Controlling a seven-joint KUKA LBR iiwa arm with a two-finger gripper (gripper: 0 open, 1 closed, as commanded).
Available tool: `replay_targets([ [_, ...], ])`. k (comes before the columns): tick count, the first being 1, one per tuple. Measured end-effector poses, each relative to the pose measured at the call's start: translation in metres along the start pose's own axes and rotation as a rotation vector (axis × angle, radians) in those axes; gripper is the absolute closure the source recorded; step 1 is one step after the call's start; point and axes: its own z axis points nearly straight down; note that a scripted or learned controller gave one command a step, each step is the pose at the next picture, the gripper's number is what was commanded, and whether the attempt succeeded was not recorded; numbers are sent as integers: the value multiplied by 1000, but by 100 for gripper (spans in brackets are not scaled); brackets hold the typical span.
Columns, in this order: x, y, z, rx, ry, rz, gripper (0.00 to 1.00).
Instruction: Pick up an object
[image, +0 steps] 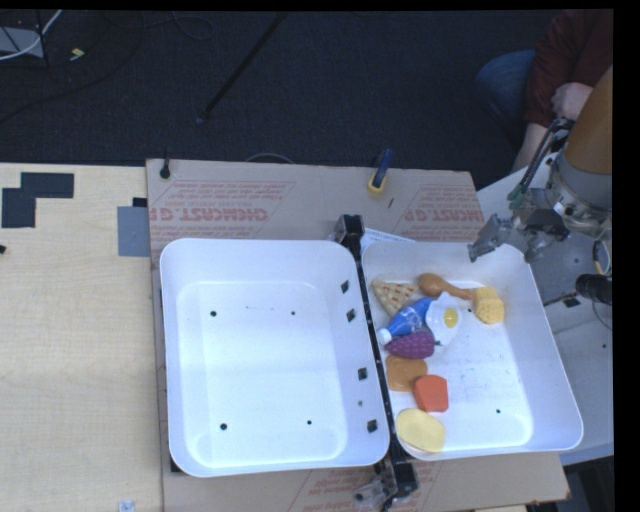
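Jaws — state unclear, seemingly spread | over right bin (555, 350) far corner

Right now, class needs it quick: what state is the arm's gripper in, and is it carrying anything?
Gripper: above the right white bin's top right corner; open or shut cannot be told, and nothing is seen in it.

Both bins, the left bin (190, 300) and the right bin (540, 400), look like smooth white plastic with a slight sheen. Beneath them lies a matt brown cardboard sheet (250, 205) with red print, and left of that sheet the bench top (70, 380) is pale wood grain. In the right bin, the orange block (432, 393), the purple grape bunch (411, 346) and the yellow lemon (421, 430) look like matt toy plastic. The gripper (508, 236) is dull grey metal.
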Motion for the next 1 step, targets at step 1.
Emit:
replay_targets([
  [1, 14, 12, 174, 6, 2, -4, 0],
])
